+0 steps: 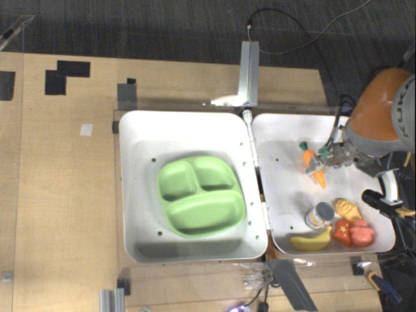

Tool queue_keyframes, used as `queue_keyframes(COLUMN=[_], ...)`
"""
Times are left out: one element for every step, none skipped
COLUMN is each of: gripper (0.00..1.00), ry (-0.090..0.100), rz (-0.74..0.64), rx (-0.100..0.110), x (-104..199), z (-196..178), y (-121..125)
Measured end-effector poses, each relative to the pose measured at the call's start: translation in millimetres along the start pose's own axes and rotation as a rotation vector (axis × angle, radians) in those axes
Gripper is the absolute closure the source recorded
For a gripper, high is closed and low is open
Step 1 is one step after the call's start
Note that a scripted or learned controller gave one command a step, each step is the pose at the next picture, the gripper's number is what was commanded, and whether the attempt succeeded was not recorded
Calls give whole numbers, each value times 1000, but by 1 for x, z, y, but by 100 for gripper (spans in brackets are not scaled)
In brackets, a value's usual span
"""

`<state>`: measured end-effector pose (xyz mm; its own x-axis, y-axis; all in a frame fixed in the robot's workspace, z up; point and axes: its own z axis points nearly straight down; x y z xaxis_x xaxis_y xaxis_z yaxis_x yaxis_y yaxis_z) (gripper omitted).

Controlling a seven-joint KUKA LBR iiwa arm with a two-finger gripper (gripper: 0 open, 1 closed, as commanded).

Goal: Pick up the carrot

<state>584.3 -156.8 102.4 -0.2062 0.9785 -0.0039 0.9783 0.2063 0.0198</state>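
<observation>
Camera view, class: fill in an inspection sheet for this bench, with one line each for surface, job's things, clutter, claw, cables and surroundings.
Surface: wooden bench bearing a left bin and a right bin.
Job's things: carrot in the right bin, at the claw's tip.
Clutter: green divided plate in the left bin; banana, tin can, red fruit, yellow pastry in the right bin.
Claw: claw down at the carrot; grip unclear.
Cables: black cable on the floor.
Surroundings: dark carpet.
</observation>
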Motion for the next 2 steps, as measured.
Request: queue_keyframes(gripper=[100,100], ry=[1,0], rz=[109,230], rx=[12,15], x=[44,18], z=[-126,-170], y=[55,59])
